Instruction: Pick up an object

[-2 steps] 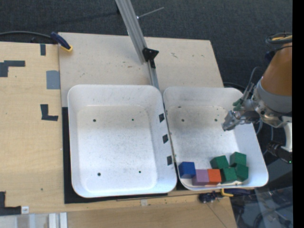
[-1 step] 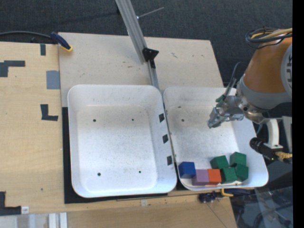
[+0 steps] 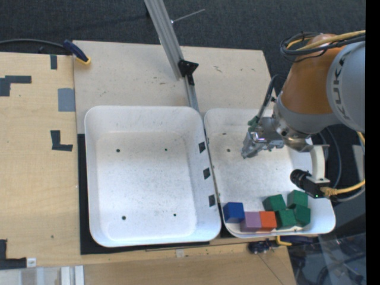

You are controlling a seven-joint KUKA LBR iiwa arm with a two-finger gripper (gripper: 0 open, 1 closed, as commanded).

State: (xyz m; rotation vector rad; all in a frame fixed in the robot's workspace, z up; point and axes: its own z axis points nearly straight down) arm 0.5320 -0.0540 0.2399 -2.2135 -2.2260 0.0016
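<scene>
Several small blocks lie along the near edge of the right bin (image 3: 237, 171): a blue block (image 3: 233, 211), a purple block (image 3: 253, 220), an orange block (image 3: 268, 219) and a cluster of green blocks (image 3: 289, 209). My gripper (image 3: 252, 147) hangs over the upper middle of that bin, well above and behind the blocks, pointing down and left. Nothing shows between its fingers.
The left bin (image 3: 145, 177) sits beside the right one, with a shared rim between them. A slanted metal pole (image 3: 169, 37) crosses the bench behind the bins. A black cable and connector (image 3: 306, 183) hang by the right bin's far side.
</scene>
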